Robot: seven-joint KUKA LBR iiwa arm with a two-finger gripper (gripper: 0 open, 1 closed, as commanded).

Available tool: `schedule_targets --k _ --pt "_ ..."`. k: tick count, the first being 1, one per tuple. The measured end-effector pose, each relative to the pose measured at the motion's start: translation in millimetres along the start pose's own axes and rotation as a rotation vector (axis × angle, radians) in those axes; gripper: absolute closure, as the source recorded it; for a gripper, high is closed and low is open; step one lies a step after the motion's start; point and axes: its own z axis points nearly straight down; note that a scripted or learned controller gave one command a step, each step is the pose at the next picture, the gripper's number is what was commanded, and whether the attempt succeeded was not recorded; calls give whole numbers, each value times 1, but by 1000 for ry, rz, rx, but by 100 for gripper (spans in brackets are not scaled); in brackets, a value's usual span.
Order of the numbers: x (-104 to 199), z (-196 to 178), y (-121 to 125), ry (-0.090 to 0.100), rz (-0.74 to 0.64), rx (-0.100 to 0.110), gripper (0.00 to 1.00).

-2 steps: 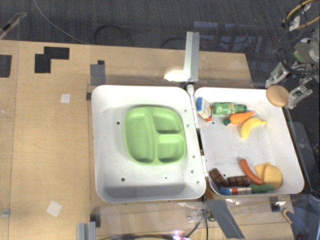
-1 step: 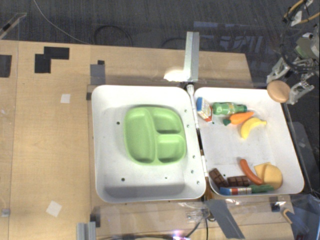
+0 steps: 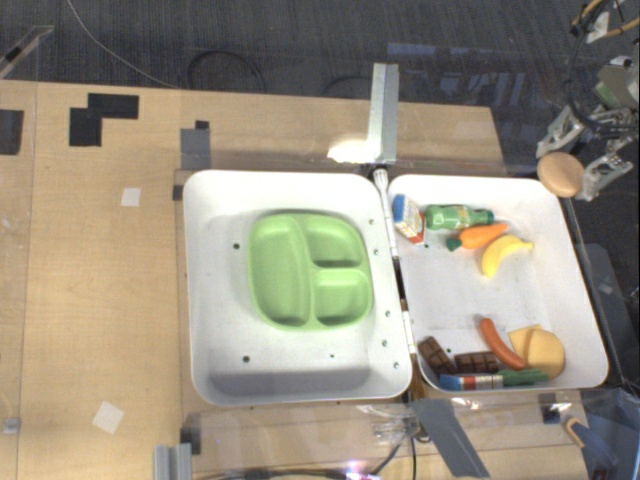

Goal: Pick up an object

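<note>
Beyond the right bin's (image 3: 585, 298) far right corner, my gripper (image 3: 585, 158) hangs clamped on a tan round object (image 3: 560, 175); lifted clear, I judge.

2 white bins (image 3: 215, 368), 1 green divided plate (image 3: 308, 268), approx 10 toy food items in right bin (image 3: 590, 308)

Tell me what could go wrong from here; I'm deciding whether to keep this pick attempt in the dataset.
1. The end effector sits at the right white bin's far corner with a round tan bun-like object at its fingers; I cannot tell whether it is truly gripped, so it may drop outside the rim.
2. The orange carrot, yellow banana and green bottle lie crowded together, so a grasp there may catch two items or slip.
</note>
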Motion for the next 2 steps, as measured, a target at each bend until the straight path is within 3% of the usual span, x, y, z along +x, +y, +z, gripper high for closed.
schedule_targets --k 2 --pt "-6 -28 -1 -21 1 13 100"
